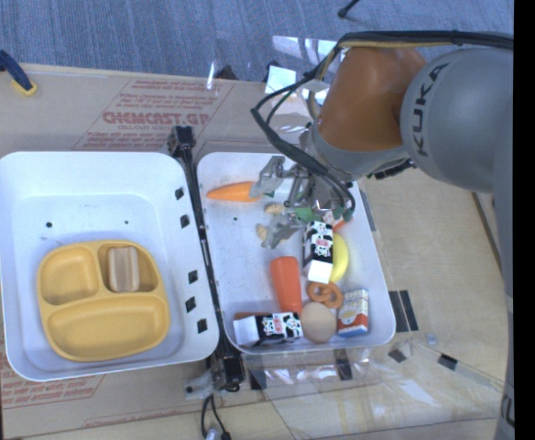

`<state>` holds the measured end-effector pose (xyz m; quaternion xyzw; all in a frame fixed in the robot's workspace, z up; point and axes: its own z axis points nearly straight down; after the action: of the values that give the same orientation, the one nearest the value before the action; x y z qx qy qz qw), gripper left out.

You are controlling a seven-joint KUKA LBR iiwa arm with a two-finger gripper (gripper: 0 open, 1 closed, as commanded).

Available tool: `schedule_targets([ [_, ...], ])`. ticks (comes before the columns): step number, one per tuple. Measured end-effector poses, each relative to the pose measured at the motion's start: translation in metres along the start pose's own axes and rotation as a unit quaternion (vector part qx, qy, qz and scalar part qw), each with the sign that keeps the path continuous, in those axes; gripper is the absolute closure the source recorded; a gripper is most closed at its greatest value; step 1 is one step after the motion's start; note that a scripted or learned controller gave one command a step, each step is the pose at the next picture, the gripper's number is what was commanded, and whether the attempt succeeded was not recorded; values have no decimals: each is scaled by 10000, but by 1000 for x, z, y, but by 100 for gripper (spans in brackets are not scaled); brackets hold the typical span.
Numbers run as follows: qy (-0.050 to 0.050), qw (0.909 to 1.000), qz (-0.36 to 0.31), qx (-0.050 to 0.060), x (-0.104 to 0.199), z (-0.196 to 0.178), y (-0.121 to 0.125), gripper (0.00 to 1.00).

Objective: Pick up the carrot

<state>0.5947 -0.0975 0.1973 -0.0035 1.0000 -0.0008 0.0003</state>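
Carrot (230, 192): orange, tapered, lying flat near far wall of right bin (240, 273), point toward left. Claw (284, 193) just beside its thick end; finger state indeterminable.

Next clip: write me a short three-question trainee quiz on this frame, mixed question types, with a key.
1. True or false: the carrot lies in the right bin, near its far edge.
2. What sits in the yellow tray in the left bin?
A. a wooden block
B. a banana
C. an egg
3. Fill in: the gripper sits just to the ____ of the carrot in the camera view.

Key:
1. True
2. A: the wooden block is in a small upper compartment.
3. right
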Motion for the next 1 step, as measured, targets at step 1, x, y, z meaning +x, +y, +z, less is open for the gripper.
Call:
schedule_targets([
  [1,33,9985,-550,-18,-60,106,-6,0],
])
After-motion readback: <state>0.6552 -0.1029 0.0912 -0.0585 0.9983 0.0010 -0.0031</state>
